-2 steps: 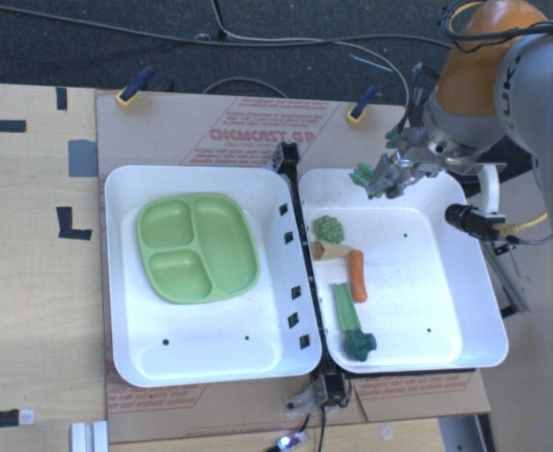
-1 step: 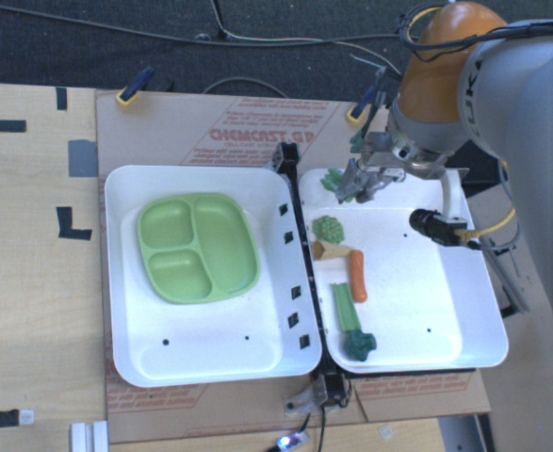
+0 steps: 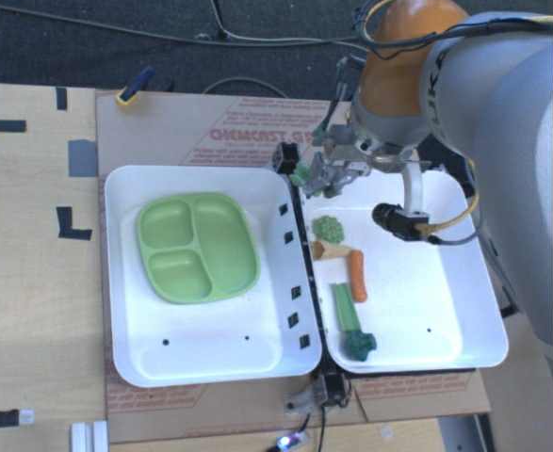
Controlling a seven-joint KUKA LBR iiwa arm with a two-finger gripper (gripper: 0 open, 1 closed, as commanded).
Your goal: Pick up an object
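In the right bin lie several toy foods: a green leafy piece with a tan bit below it, an orange carrot, and a long green vegetable with a dark bushy end. My gripper hangs over the right bin's far left corner, just above and left of the leafy piece. A small green bit shows at the gripper's left side near the bin divider; I cannot tell if it is held.
The left bin holds a light green divided plate. A black divider with clips runs between the bins. A black cable fitting dangles over the right bin. A blue and yellow clip lies at the bench's back left.
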